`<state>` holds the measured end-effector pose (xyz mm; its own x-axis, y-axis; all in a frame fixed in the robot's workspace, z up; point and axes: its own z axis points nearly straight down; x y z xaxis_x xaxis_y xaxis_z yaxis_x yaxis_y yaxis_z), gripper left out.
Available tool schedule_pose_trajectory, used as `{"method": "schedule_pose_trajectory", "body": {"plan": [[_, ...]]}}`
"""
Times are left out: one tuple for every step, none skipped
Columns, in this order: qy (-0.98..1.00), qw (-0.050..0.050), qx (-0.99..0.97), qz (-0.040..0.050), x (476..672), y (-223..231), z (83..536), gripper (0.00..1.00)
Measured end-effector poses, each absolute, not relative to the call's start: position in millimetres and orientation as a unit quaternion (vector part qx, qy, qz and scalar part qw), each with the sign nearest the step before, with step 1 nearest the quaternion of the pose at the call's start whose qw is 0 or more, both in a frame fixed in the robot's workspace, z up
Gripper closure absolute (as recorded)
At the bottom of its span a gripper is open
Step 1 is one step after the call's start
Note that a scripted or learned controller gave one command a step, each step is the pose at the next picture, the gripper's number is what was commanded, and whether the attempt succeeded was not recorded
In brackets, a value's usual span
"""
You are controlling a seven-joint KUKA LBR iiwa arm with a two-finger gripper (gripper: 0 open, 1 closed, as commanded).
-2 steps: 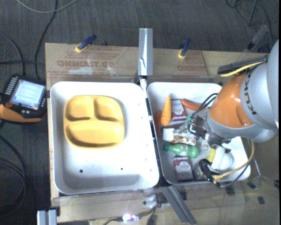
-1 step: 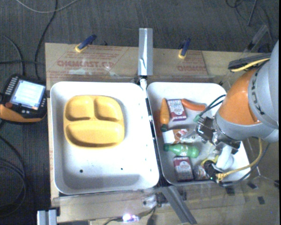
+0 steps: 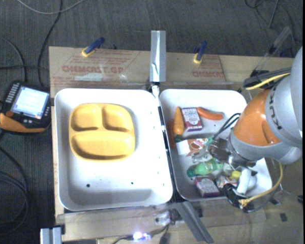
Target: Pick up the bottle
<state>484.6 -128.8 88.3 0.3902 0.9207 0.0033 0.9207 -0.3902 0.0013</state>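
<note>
Gripper [image 3: 224,159] low in right bin [image 3: 254,189] — finger state unclear; green bottle [image 3: 206,167] just beside it, lying flat.

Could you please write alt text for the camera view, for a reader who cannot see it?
The grey and orange arm reaches from the right into the right bin, its gripper low beside a green bottle lying among small packets and an orange carrot-like toy. The left bin holds a yellow divided tray.
</note>
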Motion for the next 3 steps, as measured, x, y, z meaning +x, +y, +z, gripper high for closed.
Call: {"method": "schedule_pose_trajectory", "body": {"plan": [[-0.621,0.004,-0.784,0.0009,482.8,-137,115,0.0],[-0.687,-0.004,-0.726,-0.0008,485.3,-124,90,0.0],[-0.688,-0.002,-0.725,-0.0034,486.6,-121,98,1.0]]}}
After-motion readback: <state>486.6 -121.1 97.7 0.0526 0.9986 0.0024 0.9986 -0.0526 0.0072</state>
